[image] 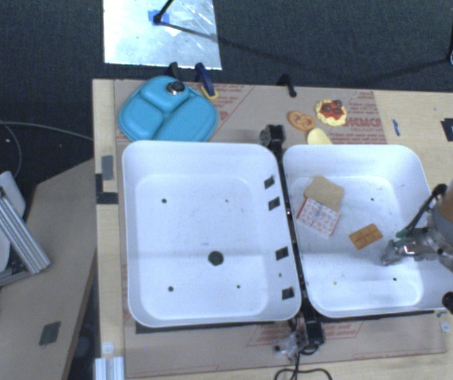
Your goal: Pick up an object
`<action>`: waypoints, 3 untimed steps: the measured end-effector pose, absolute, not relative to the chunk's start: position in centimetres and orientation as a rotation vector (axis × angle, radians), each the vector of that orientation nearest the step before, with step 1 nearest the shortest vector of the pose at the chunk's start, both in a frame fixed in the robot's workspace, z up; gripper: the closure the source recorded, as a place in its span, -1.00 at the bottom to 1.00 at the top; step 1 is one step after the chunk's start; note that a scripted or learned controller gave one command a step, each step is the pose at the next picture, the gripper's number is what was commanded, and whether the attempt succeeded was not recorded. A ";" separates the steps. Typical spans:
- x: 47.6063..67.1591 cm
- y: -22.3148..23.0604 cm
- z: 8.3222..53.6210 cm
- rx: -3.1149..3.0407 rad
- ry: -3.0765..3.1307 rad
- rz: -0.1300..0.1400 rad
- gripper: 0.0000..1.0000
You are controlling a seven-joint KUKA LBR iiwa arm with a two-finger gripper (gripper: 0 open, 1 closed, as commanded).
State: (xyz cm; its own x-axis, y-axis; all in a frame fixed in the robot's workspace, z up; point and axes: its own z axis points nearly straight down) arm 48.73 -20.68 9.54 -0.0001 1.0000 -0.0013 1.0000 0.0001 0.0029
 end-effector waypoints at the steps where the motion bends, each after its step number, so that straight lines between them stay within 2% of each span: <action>1: 48.7 -20.6 9.9 2.220 2.220 0.002 1.00; 3: 48.7 -20.6 10.8 2.220 2.219 0.002 1.00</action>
